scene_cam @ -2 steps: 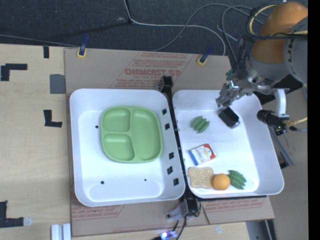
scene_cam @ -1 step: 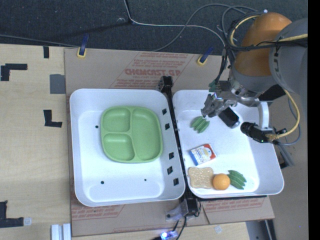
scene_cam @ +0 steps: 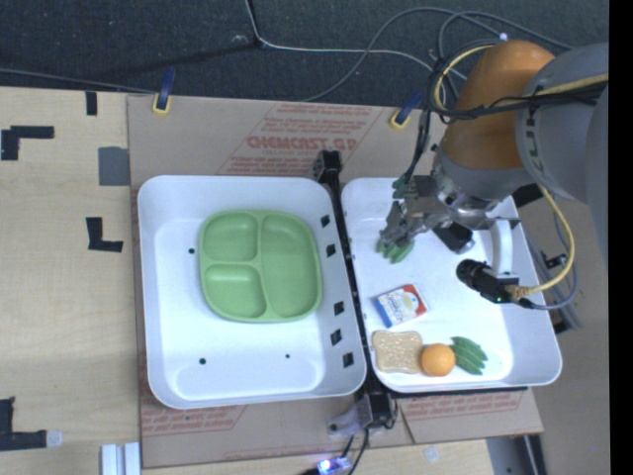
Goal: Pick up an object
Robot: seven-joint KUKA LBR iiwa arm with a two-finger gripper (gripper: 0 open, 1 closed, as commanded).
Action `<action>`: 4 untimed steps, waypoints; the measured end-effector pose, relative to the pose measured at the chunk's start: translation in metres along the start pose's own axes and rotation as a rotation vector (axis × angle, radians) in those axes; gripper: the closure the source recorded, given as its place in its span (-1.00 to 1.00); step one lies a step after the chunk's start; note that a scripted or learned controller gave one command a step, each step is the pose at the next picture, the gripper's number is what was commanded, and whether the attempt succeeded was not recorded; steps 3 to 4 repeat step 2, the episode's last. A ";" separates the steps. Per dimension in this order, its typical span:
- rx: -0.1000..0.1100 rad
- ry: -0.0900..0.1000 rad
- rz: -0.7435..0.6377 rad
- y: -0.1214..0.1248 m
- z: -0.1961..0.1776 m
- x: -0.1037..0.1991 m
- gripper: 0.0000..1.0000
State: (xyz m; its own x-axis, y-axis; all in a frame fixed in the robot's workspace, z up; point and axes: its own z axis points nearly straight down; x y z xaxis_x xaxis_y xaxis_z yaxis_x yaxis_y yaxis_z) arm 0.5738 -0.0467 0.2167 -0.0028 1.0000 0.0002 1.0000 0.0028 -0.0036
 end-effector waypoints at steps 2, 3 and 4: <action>-0.001 0.001 -0.003 -0.054 -0.014 0.106 1.00; -0.001 0.001 -0.003 -0.054 -0.014 0.106 1.00; -0.001 0.001 -0.003 -0.054 -0.014 0.106 1.00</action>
